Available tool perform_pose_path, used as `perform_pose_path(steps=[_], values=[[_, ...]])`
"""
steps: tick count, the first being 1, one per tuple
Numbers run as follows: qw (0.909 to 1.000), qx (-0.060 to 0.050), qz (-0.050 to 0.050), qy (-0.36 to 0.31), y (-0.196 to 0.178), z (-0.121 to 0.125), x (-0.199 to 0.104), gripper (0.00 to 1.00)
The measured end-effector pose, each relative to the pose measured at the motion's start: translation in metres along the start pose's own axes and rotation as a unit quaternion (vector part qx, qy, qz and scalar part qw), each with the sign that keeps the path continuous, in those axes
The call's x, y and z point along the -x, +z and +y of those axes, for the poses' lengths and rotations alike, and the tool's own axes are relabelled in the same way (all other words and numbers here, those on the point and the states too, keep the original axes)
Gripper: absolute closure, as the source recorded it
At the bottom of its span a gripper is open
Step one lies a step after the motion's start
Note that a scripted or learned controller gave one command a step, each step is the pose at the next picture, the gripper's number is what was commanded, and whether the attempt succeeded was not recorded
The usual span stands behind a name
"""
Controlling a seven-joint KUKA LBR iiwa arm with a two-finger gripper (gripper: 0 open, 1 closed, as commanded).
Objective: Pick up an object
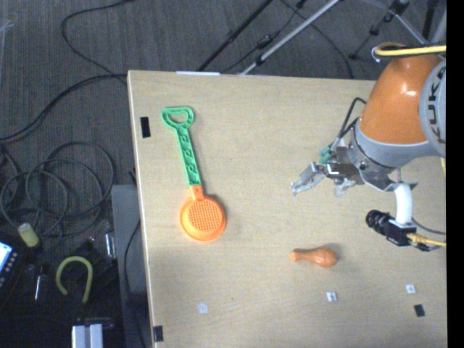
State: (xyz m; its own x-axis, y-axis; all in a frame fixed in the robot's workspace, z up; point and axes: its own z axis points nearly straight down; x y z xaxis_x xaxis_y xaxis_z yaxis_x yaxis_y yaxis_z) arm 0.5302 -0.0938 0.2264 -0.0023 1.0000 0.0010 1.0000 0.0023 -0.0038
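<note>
A toy strainer (196,194) with a green handle and a round orange mesh head lies on the left part of the tan bench top (275,122). A small orange drumstick-shaped toy (316,256) lies lower down, right of centre. My gripper (320,185) hangs above the bench at the right, under the orange wrist band. It is open, with nothing between its fingers. It sits above and slightly right of the drumstick toy, clearly apart from it, and far to the right of the strainer.
The bench's left edge (138,194) drops to a dark floor with cables and a green hook (72,274). A black cable connector (384,223) hangs below the wrist. Small markers (331,296) dot the bench's front.
</note>
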Motion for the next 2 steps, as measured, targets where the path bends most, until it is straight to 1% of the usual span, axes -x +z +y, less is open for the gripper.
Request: perform_pose_path(steps=[1, 2], values=[[0.9943, 0.0, 0.0, 0.106, 0.015, 0.021, 0.069, 0.0], [0.9977, 0.001, -0.001, 0.067, -0.029, 0.038, 0.121, 0.0]])
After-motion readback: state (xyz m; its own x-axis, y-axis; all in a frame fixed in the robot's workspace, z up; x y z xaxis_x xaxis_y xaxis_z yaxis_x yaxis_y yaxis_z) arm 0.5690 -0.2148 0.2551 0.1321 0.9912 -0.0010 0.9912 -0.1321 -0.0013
